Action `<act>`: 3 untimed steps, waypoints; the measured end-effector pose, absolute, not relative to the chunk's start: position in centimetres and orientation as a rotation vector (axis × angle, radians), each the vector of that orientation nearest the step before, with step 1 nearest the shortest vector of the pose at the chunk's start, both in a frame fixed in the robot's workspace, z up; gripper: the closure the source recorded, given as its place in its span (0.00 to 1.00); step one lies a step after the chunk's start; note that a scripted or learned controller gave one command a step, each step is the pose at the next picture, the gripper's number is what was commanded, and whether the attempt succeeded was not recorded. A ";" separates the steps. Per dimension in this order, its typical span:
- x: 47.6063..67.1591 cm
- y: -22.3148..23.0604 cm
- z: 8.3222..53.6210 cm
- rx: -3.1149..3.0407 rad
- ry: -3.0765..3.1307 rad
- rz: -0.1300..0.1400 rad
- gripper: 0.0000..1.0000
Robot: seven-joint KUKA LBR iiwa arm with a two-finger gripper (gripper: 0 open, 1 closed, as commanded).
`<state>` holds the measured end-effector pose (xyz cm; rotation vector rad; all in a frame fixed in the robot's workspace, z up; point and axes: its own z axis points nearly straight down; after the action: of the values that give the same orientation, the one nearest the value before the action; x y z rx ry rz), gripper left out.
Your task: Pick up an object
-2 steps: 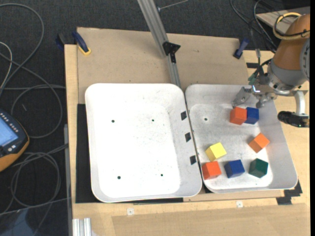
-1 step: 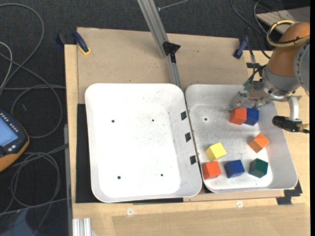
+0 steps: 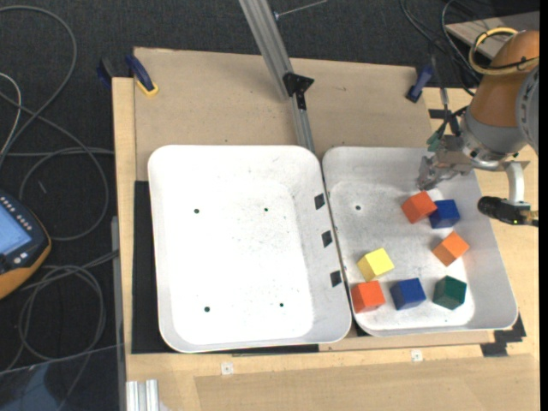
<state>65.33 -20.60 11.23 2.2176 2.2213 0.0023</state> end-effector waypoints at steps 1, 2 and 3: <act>66.4 -20.9 16.2 2.215 2.218 0.006 1.00; 66.3 -20.4 22.7 2.213 2.217 0.008 1.00; 66.8 -20.9 27.4 2.213 2.219 0.006 1.00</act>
<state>66.80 -20.87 27.41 2.2131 2.2187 0.0058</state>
